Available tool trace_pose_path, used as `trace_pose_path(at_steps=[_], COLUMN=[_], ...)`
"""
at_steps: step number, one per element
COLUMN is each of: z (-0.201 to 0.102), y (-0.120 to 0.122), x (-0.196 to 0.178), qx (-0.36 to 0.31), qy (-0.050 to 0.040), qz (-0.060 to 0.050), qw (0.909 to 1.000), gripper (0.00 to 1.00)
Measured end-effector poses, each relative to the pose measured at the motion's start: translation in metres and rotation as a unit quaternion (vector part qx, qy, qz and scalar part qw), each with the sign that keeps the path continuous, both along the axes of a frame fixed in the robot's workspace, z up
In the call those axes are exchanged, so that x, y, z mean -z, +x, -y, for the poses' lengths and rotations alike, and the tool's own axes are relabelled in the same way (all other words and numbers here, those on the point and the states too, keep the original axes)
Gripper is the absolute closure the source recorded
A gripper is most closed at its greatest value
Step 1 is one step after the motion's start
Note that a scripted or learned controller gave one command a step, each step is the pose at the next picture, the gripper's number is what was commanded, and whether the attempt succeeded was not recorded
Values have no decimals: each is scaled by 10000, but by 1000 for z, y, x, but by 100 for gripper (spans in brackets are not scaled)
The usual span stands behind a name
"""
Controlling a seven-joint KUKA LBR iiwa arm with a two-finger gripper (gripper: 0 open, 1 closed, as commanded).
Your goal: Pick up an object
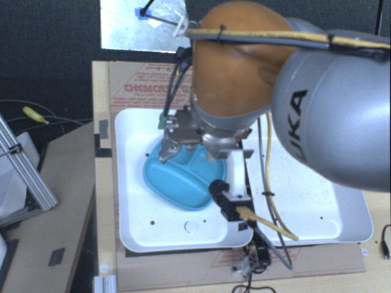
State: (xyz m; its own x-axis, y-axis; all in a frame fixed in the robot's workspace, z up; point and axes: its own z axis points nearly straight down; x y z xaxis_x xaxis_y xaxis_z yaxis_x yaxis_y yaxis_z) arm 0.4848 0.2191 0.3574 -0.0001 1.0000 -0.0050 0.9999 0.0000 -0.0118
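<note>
While the blue plastic dish [177,185] lies flat in the left bin [131,182], slightly toward that bin's middle and right, the gripper [183,151] sits low over the dish's upper edge, its metal parts overlapping the blue rim. Whether its fingers are apart or closed on that rim cannot be told, since the wrist and the orange band [235,60] cover them from above. A black fitting [225,199] with a yellowish hose [272,224] hangs beside the dish's right end, near the wall between the two bins. The grey arm [333,102] stretches in from the right across the right bin [324,218]. Both bins rest on a brown cardboard sheet [143,84] with red print, on the bench.
</note>
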Motion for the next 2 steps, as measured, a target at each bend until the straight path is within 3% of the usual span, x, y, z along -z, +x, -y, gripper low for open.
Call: trace_pose_path(at_steps=[1,2], z=[50,93], y=[-2,17], x=[235,38], qx=[19,11], qy=[-9,48], qz=[-19,162], qw=[10000,9999], gripper=[0,0])
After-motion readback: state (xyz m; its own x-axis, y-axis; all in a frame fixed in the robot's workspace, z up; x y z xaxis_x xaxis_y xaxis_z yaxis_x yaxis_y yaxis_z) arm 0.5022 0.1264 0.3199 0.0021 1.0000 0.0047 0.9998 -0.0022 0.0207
